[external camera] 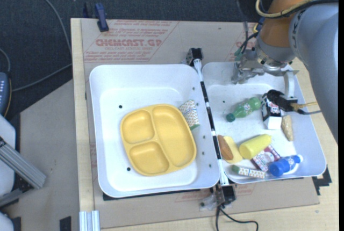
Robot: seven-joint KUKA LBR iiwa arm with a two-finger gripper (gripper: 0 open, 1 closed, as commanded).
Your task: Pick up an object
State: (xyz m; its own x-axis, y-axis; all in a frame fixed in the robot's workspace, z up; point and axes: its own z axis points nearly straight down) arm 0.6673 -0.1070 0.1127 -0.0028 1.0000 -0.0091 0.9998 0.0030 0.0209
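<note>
My gripper (245, 74) hangs over the far end of the right bin (317, 154), below the orange wrist band. Nothing shows in its grasp. A green bottle (244, 108) lies just in front of it, towards the bin's middle. To the right of the bottle sits a black and white item (273, 112), with a tan oblong piece (288, 128) beside it. Nearer the front lie a yellow cylinder (255, 145), a toy hot dog (228, 149), a red packet (263, 160), a blue bottle (282, 166) and a white tube (248, 172).
The left bin (107, 90) holds a yellow divided plate (158, 139) and a small patterned cup (189, 113) against the plate's right side. A black divider (206, 112) runs between the bins. The grey arm (317, 36) covers the bench's far right corner.
</note>
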